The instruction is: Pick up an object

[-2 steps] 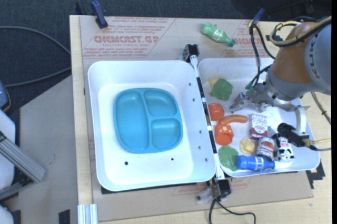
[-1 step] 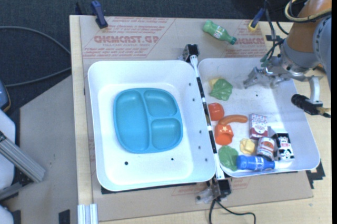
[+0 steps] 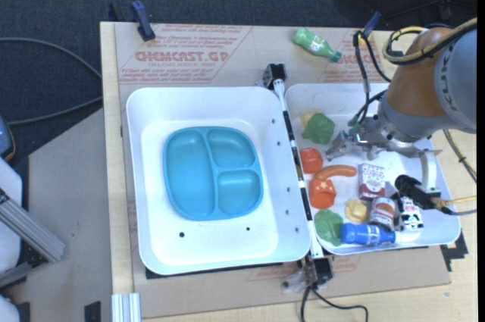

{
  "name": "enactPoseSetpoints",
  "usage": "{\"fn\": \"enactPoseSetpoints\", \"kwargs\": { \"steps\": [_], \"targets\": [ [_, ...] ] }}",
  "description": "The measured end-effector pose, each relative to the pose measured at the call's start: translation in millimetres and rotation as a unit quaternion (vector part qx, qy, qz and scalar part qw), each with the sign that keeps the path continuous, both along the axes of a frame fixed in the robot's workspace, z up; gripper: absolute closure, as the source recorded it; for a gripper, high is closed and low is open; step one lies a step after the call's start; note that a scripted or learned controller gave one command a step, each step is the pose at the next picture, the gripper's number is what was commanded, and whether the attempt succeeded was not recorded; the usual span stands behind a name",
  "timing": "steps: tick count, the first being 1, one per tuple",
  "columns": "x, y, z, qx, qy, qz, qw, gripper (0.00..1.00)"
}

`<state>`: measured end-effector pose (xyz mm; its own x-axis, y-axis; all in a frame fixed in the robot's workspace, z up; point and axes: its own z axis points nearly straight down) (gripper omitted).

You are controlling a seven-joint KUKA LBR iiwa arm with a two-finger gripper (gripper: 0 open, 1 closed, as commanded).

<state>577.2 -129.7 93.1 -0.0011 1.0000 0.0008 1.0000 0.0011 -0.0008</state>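
The right bin holds several small toys and food items. Among them are a green pepper, a red piece, an orange sausage, a red-orange pepper, a yellow piece, a blue bottle and a small carton. My gripper hangs low over the upper middle of this bin. It is just right of the green pepper and above the sausage. Nothing is visibly held in it.
The left bin holds a blue divided plate. A green bottle lies on the bench behind the right bin. A black divider rail runs between the bins. Cables trail off the arm at the right.
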Motion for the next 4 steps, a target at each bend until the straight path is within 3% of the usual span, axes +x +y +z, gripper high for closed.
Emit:
{"fn": "enactPoseSetpoints", "kwargs": {
  "steps": [1,2,4],
  "targets": [
    [33,30,-9,-0.0005,-0.001,0.0,1.0,0.0],
    [90,34,-8,-0.0006,-0.001,0.0,1.0,0.0],
    [89,35,-8,-0.0009,0.0,0.0,1.0,0.0]
  ]
}}
